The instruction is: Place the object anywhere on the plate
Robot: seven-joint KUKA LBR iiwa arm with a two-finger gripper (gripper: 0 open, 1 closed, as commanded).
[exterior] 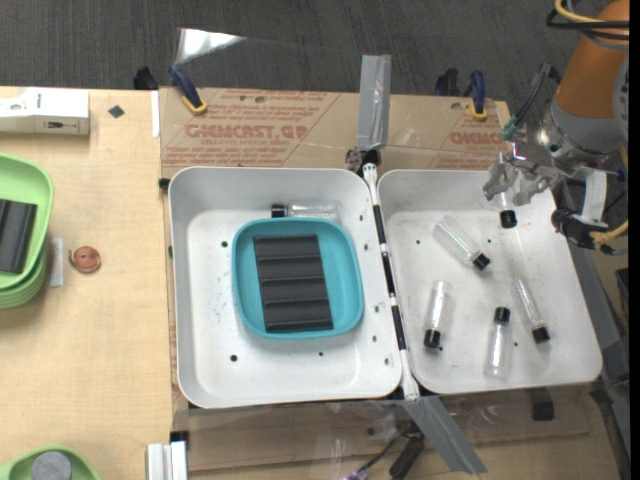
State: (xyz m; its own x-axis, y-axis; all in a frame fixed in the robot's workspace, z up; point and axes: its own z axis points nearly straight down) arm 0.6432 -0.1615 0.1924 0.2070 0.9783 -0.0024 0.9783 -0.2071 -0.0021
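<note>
The tool hangs over the far right part of the right bin, below the arm's orange band. A small black-capped piece shows at its tip, but whether the tool is open, closed or gripping anything cannot be made out.

Four clear vials with black caps lie loose on the floor of the right bin. One vial lies tilted near the bin's middle, just near-left of the tool. A second vial lies nearer, toward the left side of the bin. A third vial lies to its right, and a fourth vial lies just right of that, tilted. All four are apart from one another.

In the left bin sits a teal plate with rounded corners. A black ribbed block lies in the plate's middle. Another clear vial lies on the bin floor just beyond the plate's far edge, close to the bin's far wall.

Both bins rest on a cardboard sheet on the desk. At the desk's left edge stands a green tray.
</note>
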